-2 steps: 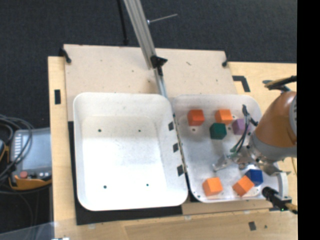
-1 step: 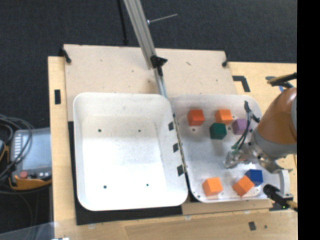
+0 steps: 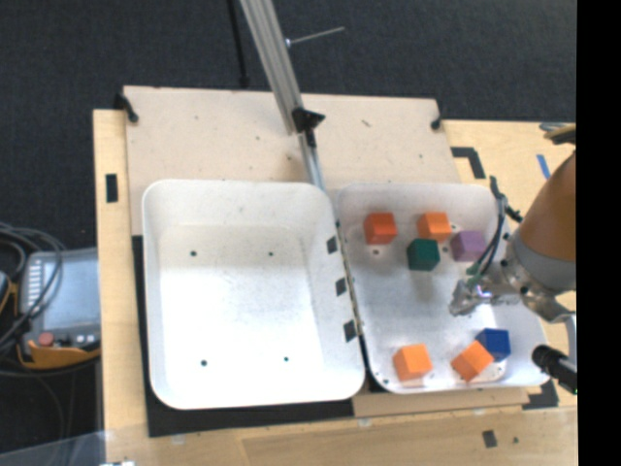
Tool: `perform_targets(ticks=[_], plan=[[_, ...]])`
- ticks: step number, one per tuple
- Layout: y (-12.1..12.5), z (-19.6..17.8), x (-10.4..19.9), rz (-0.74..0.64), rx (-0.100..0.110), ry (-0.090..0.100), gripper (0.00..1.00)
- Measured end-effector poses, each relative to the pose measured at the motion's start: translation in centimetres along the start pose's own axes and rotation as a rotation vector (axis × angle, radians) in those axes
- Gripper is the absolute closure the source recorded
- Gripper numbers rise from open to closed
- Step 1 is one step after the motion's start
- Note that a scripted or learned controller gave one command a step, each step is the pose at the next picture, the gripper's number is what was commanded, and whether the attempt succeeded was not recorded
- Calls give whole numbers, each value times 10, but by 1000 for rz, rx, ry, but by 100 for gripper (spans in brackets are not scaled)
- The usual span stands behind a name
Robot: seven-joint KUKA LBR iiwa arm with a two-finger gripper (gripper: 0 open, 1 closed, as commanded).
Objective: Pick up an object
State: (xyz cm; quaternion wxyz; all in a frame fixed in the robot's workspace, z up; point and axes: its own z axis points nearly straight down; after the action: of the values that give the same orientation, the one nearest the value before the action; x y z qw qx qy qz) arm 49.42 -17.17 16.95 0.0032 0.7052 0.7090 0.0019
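Over the right edge of the right bin [image 3: 408,194], saw the grey arm [image 3: 539,272] leaning in from the side, with its orange band [image 3: 555,212] above the wrist and the wrist angled down and leftward toward the bin floor. Found the gripper [image 3: 468,299] low over a bare patch of that floor, between the purple cube [image 3: 468,245] nearer the far edge and the blue cube [image 3: 494,343] nearer the near edge, touching neither as far as could be judged. Could not tell whether the gripper was spread or pressed together, since its tip was a pale metallic blur; saw nothing clearly pinched in it. Lost most of the orange band and the upper arm past the frame's right side. Counted the rest of the pickable things in the same bin: two orange cubes along the far edge [image 3: 380,227] [image 3: 434,224], a green cube [image 3: 422,254] just in front of them, and two more orange cubes by the near edge [image 3: 412,361] [image 3: 473,360], the second touching the blue cube. Noted the left bin [image 3: 155,202] alongside, speckled white, both bins on a pale wooden bench [image 3: 213,134]. Noted also a slanted aluminium pole [image 3: 270,47] rising from the bench's far side, dark carpet around, and a grey control box [image 3: 58,294] with cables off the left edge.
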Motion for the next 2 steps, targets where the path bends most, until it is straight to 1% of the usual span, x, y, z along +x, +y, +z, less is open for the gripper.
perform_targets(ticks=[1, 2], plan=[[3, -54, -1, 1, -1, -1, 100], [15, -48, 45, -2, 7, 3, 100]])
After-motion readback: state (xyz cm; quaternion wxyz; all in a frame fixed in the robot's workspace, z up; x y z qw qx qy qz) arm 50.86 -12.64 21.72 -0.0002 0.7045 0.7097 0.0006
